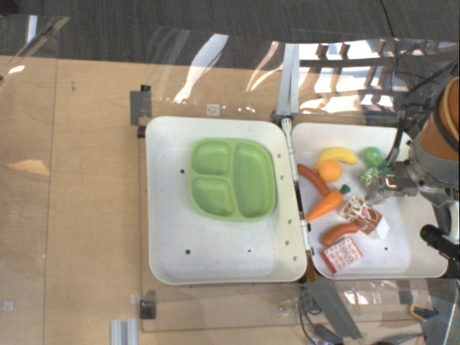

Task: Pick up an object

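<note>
Because the metal two-finger gripper [379, 183] hangs low over the right white bin [420, 261], it seems placed to choose among the toys heaped there; whether it is open or closed, I cannot tell. Just beside it lie a green plastic vegetable [371, 157] and a brown-and-white printed carton [361, 214]. Farther left sit a yellow banana [338, 155], a small orange ball [330, 170] and an orange carrot [325, 205]. Nothing looks lifted yet. A green divided plate [233, 180] occupies the left white bin [215, 264].
</note>
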Available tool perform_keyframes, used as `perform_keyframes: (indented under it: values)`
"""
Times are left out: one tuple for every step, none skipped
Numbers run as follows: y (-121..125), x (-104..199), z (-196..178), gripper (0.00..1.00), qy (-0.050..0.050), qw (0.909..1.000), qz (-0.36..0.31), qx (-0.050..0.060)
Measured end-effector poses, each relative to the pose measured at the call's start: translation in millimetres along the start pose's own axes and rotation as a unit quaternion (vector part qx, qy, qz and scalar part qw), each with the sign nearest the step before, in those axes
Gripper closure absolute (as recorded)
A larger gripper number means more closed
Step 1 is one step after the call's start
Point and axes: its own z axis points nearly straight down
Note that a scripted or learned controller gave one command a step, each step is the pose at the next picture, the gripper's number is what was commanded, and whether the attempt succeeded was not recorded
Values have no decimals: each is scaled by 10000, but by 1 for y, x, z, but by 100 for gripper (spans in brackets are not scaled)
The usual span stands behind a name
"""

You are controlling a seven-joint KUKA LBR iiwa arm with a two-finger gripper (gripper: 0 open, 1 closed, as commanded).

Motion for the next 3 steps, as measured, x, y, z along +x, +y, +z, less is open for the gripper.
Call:
perform_keyframes:
  values:
    - [89, 7, 103, 0, -7, 9970, 771, -103]
    - [49, -38, 103, 0, -27, 9999, 43, -107]
    - [126, 28, 103, 0, -33, 9997, 239, -108]
